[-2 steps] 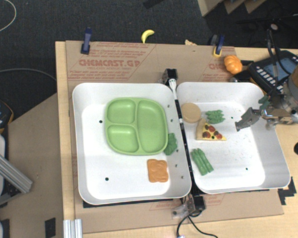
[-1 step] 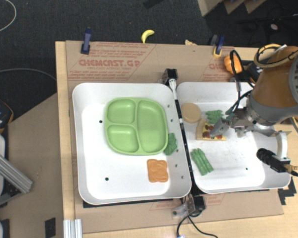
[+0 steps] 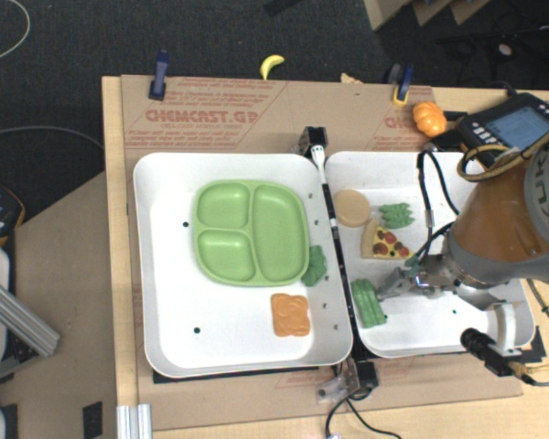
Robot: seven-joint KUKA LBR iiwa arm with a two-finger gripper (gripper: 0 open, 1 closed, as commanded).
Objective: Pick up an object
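Toy food pieces lie scattered across two shallow white bins set side by side on a bench covered in brown cardboard. The left bin [image 3: 165,273] holds three things: one light green divided plate [image 3: 252,232] with three compartments, one dark green leafy piece [image 3: 315,265] touching the plate's right edge, and one orange waffle-like square [image 3: 291,315] just below the plate. The right bin [image 3: 412,337] holds four: one round tan cookie [image 3: 352,208], one pizza slice [image 3: 383,242] with red dots just beside the cookie, one small green leafy piece [image 3: 396,214] right of the cookie, and one ridged green pickle-like piece [image 3: 368,303] below the pizza slice, near the wall between the bins.

The gripper [image 3: 395,282] sits low in the right bin, just right of the ridged green piece; whether its fingers are open or closed cannot be made out, and nothing is visibly held.

Beyond the bins, one orange toy [image 3: 429,118] rests on the cardboard, one yellow banana [image 3: 272,65] lies at the far edge, and two blue clamps [image 3: 158,76] pin the cardboard down. Dark carpet surrounds the bench.
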